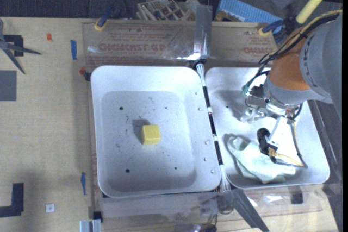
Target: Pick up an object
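The arm (321,62) reaches in from the right and holds the claw (250,111) low over the right bin (228,81), above the bare floor in the bin's upper half. From this angle I cannot tell whether the claw is released or clenched, and nothing can be seen gripped in it.

There are two things to choose from. A crumpled white cloth (260,167) lies in the lower part of the right bin, near the claw but apart from it and closer to the bin's front wall. A small yellow block (151,134) sits alone around the middle of the left bin (109,84), well apart from the claw and across the divide between the bins. Both bins rest side by side on the pale wooden surface (43,133).

This looks like the approach step, with the pick not yet made. The cloth appears to be the likelier target because it is the closer of the two. To take it, the claw would need to shift toward the front of the bin, centre over a raised fold, and come down far enough to pinch fabric and not slide off it. The soft, flat cloth may slip out, so a firm, deep bite looks important.
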### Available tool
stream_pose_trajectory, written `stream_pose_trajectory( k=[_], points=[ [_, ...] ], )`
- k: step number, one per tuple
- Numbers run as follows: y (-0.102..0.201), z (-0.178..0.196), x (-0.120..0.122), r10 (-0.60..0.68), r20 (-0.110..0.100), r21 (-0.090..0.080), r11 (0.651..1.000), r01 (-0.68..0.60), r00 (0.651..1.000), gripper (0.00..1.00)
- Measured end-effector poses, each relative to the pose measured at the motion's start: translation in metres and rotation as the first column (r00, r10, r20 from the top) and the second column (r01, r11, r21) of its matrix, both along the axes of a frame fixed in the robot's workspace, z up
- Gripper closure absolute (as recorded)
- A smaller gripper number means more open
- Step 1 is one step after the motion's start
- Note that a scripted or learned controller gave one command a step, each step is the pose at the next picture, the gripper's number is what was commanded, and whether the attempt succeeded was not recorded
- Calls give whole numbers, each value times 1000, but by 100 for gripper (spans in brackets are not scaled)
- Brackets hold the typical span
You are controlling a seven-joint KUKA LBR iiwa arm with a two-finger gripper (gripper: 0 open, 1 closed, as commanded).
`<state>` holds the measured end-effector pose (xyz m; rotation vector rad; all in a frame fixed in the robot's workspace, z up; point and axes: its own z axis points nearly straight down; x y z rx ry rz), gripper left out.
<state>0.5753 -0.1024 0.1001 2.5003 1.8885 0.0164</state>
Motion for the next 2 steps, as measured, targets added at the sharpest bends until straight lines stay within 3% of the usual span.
stream_pose_trajectory(
  k=[1,2],
  points=[
    [-24,84,-43,-491,-14,-1,871,491,871,100],
    [-24,84,-43,-491,-14,-1,871,491,871,0]
  ],
)
